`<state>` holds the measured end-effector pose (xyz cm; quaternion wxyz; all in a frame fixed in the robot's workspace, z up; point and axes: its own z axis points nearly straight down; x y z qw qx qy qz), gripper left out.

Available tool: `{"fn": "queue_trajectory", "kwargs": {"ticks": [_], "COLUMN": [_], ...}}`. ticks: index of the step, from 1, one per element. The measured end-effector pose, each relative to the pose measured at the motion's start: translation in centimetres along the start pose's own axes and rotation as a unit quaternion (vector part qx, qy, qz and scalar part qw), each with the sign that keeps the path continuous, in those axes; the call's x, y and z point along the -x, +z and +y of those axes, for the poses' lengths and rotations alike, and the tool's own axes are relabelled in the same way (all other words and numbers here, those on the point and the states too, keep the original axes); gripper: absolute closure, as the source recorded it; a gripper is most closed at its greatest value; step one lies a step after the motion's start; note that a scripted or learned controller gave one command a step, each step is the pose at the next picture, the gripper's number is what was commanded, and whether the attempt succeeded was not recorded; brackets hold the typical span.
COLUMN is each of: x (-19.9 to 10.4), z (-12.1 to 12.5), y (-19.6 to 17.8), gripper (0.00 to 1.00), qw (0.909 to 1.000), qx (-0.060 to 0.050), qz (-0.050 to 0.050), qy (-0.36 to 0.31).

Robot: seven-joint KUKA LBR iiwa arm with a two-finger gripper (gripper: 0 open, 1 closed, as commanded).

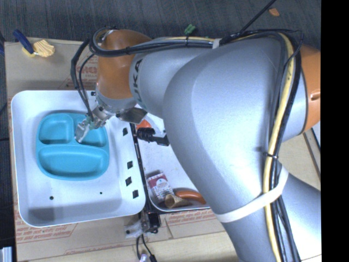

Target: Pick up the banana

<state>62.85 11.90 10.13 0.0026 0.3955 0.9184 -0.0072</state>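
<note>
You will find the gripper (84,129) over the blue tray (71,162), left bin's ten o'clock; its state cannot be told, and no banana is lifted.

Blue divided tray (71,162) in left bin (27,162)

divided tray (71,157) lies in left bin (32,201), packet (158,185) in right.

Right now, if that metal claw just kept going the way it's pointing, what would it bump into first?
Most likely the blue divided tray in the left bin. The gripper points down at its upper right compartment, though depth is hard to judge from above.
</note>
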Motion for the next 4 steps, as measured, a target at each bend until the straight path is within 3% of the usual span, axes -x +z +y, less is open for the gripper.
{"fn": "queue_trajectory", "kwargs": {"ticks": [1,2,3,4], "x": [2.7,2.8,0.0,0.0], "z": [0.4,0.5,2.7,2.7], "y": [0.9,-0.2,-8.2,-9.2], "gripper": [0.0,1.0,1.0,1.0], "qw": [0.9621,0.9617,0.9812,0.9808], "qx": [0.006,0.007,0.007,0.006], "qz": [0.003,0.001,0.003,0.003], "qy": [-0.273,-0.274,-0.193,-0.195]}}
